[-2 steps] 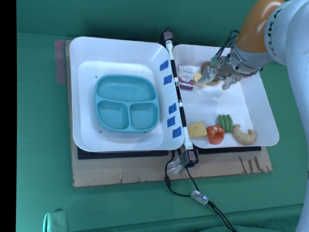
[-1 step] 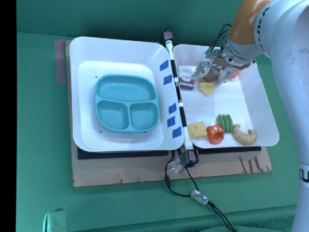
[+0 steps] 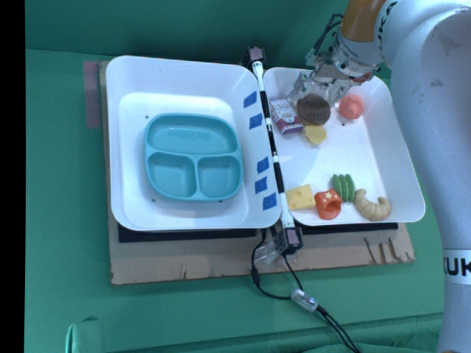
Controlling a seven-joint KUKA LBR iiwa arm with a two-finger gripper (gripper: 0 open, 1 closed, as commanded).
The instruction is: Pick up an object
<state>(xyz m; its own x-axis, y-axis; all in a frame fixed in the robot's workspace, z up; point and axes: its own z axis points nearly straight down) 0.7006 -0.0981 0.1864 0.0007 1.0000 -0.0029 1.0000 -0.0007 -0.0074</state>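
Observation:
My gripper [image 3: 318, 93] hangs over the far part of the right bin [image 3: 390, 160], open, with its fingers standing just above and to either side of a brown round patty [image 3: 313, 110]. Nothing is between the fingers. Left of the patty lies a small pink-and-white box [image 3: 283, 116], touching it. A yellow piece [image 3: 316, 134] sits just in front of the patty. An orange-red tomato [image 3: 352, 106] rests to the gripper's right.
At the right bin's near edge lie a cheese wedge [image 3: 300, 196], a red pepper [image 3: 328, 204], green beans [image 3: 343, 184] and a croissant [image 3: 372, 207]. The left bin [image 3: 132, 79] holds a teal divided plate [image 3: 194, 157]. A divider rail [image 3: 269, 138] separates the bins.

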